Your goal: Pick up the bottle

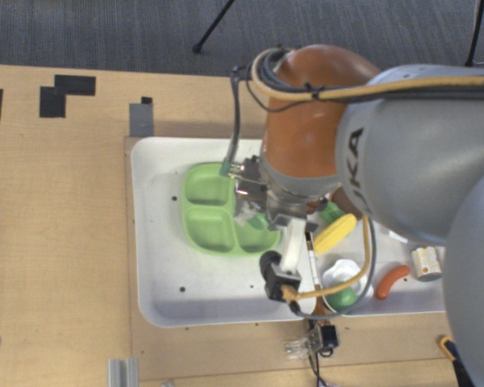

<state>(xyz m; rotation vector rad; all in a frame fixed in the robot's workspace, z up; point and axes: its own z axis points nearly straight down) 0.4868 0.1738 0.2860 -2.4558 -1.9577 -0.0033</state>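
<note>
Toward the right half of the white bin (145,240) on the wooden tabletop (56,248), several small things lie close together under the arm (419,151). A yellow piece (336,234) lies tilted beside a scrap of green (331,213). An orange-red curved piece (391,280) lies near the front wall, with a small white block (426,262) just beside it. Between the yellow piece and the front wall lies what looks to be the bottle (339,271), a pale, glossy shape with a round green end (its outline is too blurred, and too crossed by robot parts, to be sure). Left of all this sits a green divided tray (214,212), its right compartments covered by the wrist. The grey arm with its orange band (306,127) blocks most of the bin's right side and cuts off whatever lies beyond the white block. The pincer (258,212) hangs low over the tray's right edge, apart from the bottle. It shows as a tangle of metal under the wrist, and I cannot tell whether it is open or closed, nor whether it touches the tray.
</note>
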